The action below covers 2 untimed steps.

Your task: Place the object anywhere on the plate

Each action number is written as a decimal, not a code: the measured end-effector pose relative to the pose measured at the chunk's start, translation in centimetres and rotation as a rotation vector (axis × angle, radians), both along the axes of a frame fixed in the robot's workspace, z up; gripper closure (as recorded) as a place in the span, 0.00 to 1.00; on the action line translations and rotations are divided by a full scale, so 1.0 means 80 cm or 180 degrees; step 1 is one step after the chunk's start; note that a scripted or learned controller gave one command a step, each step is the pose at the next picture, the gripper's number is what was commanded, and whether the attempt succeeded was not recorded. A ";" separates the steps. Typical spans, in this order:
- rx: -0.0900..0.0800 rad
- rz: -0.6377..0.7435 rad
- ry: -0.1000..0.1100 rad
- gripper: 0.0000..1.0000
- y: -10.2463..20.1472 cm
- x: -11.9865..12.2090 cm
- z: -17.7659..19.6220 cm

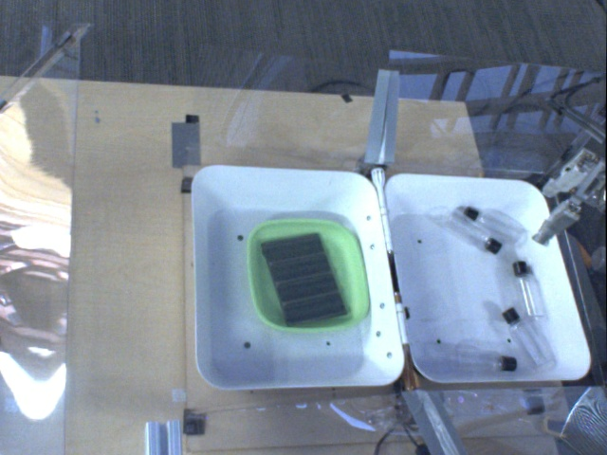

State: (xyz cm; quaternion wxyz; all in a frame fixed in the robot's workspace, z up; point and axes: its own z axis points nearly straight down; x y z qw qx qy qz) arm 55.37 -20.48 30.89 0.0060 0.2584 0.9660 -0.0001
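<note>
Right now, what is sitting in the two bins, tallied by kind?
Clear vials with black caps, right bin: 4
Green plate, left bin: 1
Dark ridged block on the plate: 1
Total: 6

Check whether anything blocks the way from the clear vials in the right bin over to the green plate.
The vials lie loose in the right bin. Between them and the green plate stand the two bins' adjoining raised rims, to be lifted over. A dark ridged block covers the plate's middle, leaving its border free. The pincer hovers at the right bin's far-right edge.
</note>
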 end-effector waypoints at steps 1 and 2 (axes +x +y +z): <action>-0.0002 0.0067 -0.0002 0.00 -0.001 0.037 -0.004; 0.0003 -0.0005 0.0004 0.00 0.000 0.046 -0.055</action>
